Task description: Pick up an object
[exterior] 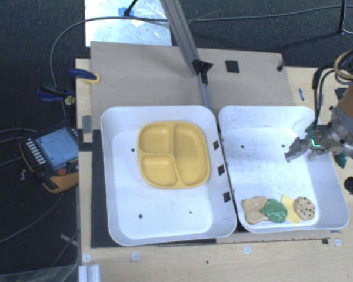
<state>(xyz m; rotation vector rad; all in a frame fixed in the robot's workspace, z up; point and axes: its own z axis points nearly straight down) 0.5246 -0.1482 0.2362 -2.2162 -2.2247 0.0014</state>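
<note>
We see the gripper (296, 150) above the right bin (265, 135), well apart from the cookie (305, 207) at that bin's near edge. We cannot tell how far it is open, and nothing shows in its grasp.

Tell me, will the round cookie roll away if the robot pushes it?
Probably not. The cookie lies flat in the right bin, so it would likely slide, not roll. It looks thin and small, so probably light. It touches a yellow piece near the wall, so a push may jam it there.
</note>
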